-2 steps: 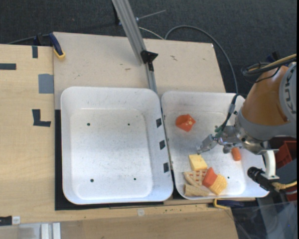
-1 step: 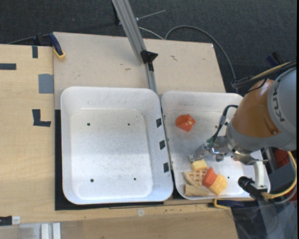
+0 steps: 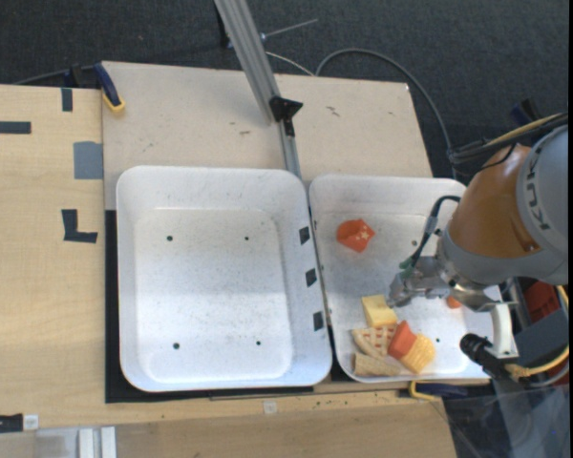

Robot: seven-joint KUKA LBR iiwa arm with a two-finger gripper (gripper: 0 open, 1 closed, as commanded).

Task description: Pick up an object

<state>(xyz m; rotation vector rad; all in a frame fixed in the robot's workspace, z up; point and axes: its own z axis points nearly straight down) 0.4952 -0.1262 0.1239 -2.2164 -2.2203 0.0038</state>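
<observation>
White bins: two shallow plastic trays with rounded corners stand side by side on the tabletop (image 3: pixel 201 122); the left bin (image 3: pixel 210 275) has a speckled floor with a few dark dots, the right bin (image 3: pixel 382 194) carries the objects.
Red piece: one small, blocky red object (image 3: pixel 355 235) lies alone toward the far left of the right bin, well apart from the others.
Yellow cube: one pale yellow block (image 3: pixel 378 310) with flat faces sits near the middle of the right bin, just beside the tool.
Near-edge cluster: a tan waffle-patterned piece (image 3: pixel 371 340), a flat tan piece (image 3: pixel 375 364) below it, an orange-red piece (image 3: pixel 400 342) and a ribbed yellow piece (image 3: pixel 419 354) lie touching one another at the near edge of the right bin.
Arm: one grey arm with an orange band (image 3: pixel 492 219) reaches in from the right over the right bin.
Tool: the tool (image 3: pixel 405 289) sits low, just right of the yellow cube; whether it is apart or together I cannot tell, and nothing is seen clamped in it.
Pole: one ribbed grey metal bar (image 3: pixel 248 41) slants down from the far side to the gap between the bins.
</observation>
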